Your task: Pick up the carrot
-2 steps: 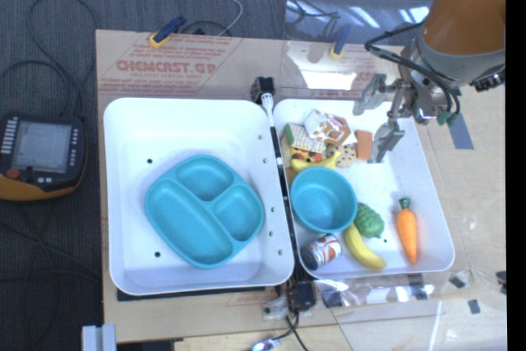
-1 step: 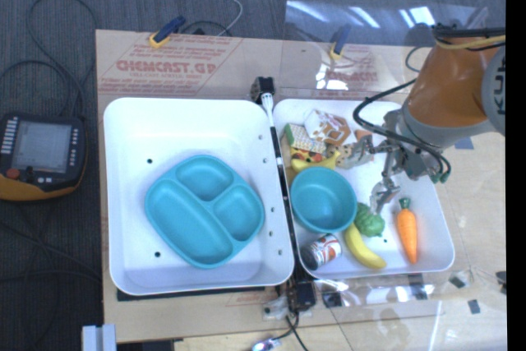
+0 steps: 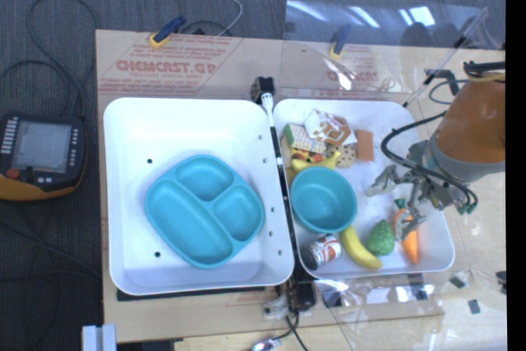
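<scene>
The gripper (image 3: 408, 203) hangs low over the near right corner of the right bin (image 3: 386, 106), its grey fingers spread apart. The carrot (image 3: 410, 242), small and orange, lies just below and slightly nearward of the fingertips. Something orange shows at the tips, but I cannot tell whether it is pinched between them or merely lies behind, so I judge nothing is held yet.

Just left of the jaws sits a green broccoli piece (image 3: 381, 237), and beyond it a banana (image 3: 360, 247) and a small can (image 3: 325, 250). Farther left stands a blue bowl (image 3: 323, 199), with a pile of snack packets (image 3: 322, 139) behind it. The left bin (image 3: 131, 127) carries a blue divided plate (image 3: 205, 210).

To grasp well, the jaws should centre over the carrot's thick middle, straddle it across its width, and descend close to the bin floor before closing. The broccoli crowds one side and the bin wall the other, so a finger could snag either.
</scene>
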Action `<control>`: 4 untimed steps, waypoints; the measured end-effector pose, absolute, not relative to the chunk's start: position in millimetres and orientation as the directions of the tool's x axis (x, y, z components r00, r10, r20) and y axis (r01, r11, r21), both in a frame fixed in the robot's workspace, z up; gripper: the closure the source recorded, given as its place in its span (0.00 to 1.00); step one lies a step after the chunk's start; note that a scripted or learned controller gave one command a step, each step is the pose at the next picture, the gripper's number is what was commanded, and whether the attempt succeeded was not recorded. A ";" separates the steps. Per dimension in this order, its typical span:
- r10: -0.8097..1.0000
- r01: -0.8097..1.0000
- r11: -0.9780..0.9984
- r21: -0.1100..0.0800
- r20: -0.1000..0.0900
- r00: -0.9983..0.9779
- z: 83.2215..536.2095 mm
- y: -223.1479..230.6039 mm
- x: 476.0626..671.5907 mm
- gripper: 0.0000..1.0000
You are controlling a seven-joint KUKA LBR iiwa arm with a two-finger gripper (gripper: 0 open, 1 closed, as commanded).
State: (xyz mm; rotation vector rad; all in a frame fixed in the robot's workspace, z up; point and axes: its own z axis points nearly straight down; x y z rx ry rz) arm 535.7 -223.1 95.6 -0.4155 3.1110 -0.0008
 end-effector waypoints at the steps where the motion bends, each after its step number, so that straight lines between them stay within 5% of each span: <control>1: -0.389 -0.389 0.921 -0.014 -0.021 -0.921 93.0 -221.4 506.5 0.00; 2: -0.391 -0.390 0.920 -0.018 -0.023 -0.920 104.7 -220.7 509.3 1.00; 3: -0.391 -0.391 0.920 -0.016 -0.023 -0.920 103.9 -219.5 509.1 0.00; 4: -0.347 -0.347 0.938 -0.009 -0.018 -0.938 92.5 -220.3 500.1 0.00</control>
